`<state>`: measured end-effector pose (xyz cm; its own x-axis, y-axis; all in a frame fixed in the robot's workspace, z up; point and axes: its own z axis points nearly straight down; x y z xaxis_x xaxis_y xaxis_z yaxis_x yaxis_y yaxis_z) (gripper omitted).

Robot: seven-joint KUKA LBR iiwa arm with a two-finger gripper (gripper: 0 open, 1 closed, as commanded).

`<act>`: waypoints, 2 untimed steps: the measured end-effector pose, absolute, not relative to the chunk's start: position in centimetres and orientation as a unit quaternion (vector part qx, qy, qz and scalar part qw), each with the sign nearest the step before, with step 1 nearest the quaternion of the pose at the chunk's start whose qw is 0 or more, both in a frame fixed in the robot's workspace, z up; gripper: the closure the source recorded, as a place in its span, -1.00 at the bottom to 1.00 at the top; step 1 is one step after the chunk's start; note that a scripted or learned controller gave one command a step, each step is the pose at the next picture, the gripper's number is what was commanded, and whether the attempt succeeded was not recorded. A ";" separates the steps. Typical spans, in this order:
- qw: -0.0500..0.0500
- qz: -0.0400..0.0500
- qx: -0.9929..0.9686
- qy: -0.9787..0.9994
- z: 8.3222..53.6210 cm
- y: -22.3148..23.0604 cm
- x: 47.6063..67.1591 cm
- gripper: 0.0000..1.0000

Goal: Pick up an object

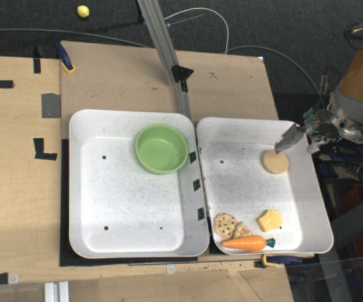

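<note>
Camera view: round tan cookie-like disc (275, 163), plain and flat, no readable writing anywhere, lies in the upper right of the right bin (231, 187), gripper (286, 141) right above its top edge, finger state can't tell. Same bin's front edge holds a speckled cookie (224, 224), yellow cheese wedge (270, 219) and orange carrot (246, 243); left bin (99, 194) holds a green bowl (161, 148) at its upper right.

Tan bench (17, 181); left white bin (87, 187), right white bin (244, 131) side by side on it
</note>
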<state>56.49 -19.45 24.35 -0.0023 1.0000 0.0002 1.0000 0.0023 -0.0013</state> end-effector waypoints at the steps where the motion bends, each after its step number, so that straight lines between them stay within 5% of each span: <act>1: 0.001 0.000 -0.706 -0.708 24.3 -19.4 56.5 -1.00; 2: 0.003 0.002 -0.706 -0.708 18.1 -18.6 56.3 -1.00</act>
